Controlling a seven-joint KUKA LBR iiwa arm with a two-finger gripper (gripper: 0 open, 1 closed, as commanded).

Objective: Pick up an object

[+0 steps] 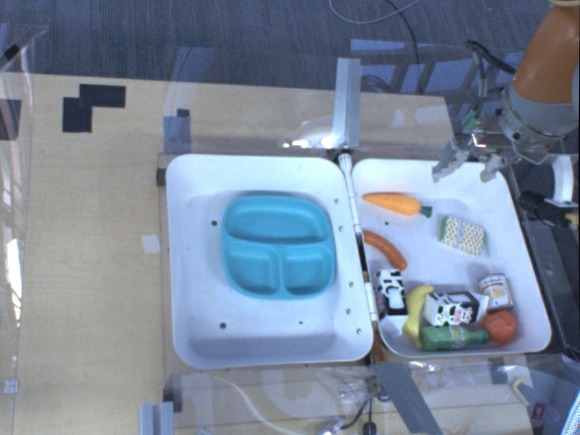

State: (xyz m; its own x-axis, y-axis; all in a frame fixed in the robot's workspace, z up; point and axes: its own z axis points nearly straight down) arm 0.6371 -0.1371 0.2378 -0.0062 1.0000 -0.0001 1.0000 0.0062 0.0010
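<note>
My gripper [469, 167] hangs over the far edge of the right bin [530, 270], fingers spread open with nothing between them. Below it in that bin lie an orange carrot [393, 204], a reddish sausage [385, 249], a small patterned green-and-yellow packet [462, 235], a small tin [495, 290], a black-and-white carton [391, 293], a yellow banana [417, 306], a cow-print carton [450, 309], a green bottle [451, 337] and a red tomato [501, 326]. The carrot is the nearest, left of and below the fingertips.
The left bin [195, 270] holds a blue three-compartment tray [276, 243]. A metal post [347, 102] stands at the back between the bins. Cables run over the floor behind the bench. Several of the objects crowd the right bin's near corner.
</note>
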